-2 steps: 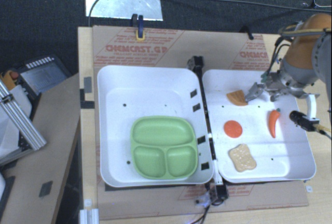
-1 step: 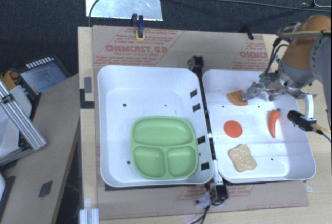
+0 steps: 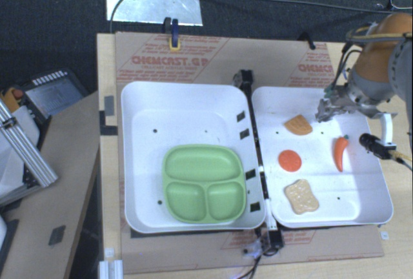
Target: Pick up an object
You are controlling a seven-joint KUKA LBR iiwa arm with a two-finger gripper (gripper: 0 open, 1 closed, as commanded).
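Note:
Four toy foods lie in the right bin point(image 3: 371, 206): a tan wedge-shaped piece point(image 3: 299, 124) at the back, a red-orange disc point(image 3: 290, 159) in the middle, a beige toast-like slice point(image 3: 301, 196) at the front, and an orange carrot point(image 3: 339, 153) to the right. My gripper point(image 3: 324, 111) hangs over the back of this bin, just right of the tan wedge and slightly above it. Nothing shows between its fingers.
The left bin point(image 3: 139, 110) holds a green divided plate point(image 3: 203, 182). A black divider with clips point(image 3: 253, 142) runs between the two bins. The arm's grey body with orange band point(image 3: 381, 61) fills the upper right. A cable and black fitting point(image 3: 377, 144) hang near the carrot.

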